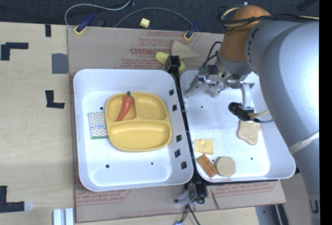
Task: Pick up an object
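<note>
Grey arm [282, 63] over right bin [270, 167]; we cannot tell gripper [210, 81] state. Near us in that bin: cheese [204, 145], cracker [206, 165], round biscuit [225, 166]. Red pepper [125, 106] on yellow plate [140, 133], left bin [93, 172].

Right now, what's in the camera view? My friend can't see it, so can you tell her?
A grey robot arm reaches from the right over the right white bin, which holds small food toys: a cheese square, a cracker, a round biscuit. The left bin holds a yellow divided plate with a red chili pepper.
</note>
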`<state>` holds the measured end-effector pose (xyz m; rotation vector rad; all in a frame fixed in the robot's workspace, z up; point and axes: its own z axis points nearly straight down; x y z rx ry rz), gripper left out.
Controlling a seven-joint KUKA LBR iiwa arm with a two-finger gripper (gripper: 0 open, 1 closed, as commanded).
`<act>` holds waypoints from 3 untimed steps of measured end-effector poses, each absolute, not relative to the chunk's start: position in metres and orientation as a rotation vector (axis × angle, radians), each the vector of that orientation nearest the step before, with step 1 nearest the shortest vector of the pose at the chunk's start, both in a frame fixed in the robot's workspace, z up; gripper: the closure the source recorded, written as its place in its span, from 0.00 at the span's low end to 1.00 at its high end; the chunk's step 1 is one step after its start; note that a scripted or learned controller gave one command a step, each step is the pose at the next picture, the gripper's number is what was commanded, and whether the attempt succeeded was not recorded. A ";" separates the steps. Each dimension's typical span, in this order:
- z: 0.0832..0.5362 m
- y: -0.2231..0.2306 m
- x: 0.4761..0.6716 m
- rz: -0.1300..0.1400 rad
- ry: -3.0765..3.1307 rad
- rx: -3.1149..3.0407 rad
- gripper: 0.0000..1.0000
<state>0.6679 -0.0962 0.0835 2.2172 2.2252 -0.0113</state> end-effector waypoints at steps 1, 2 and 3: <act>0.204 -0.163 0.670 0.005 2.211 2.217 0.00; 0.081 -0.178 0.629 -0.002 2.218 2.221 0.00; 0.165 -0.215 0.638 0.003 2.216 2.217 0.00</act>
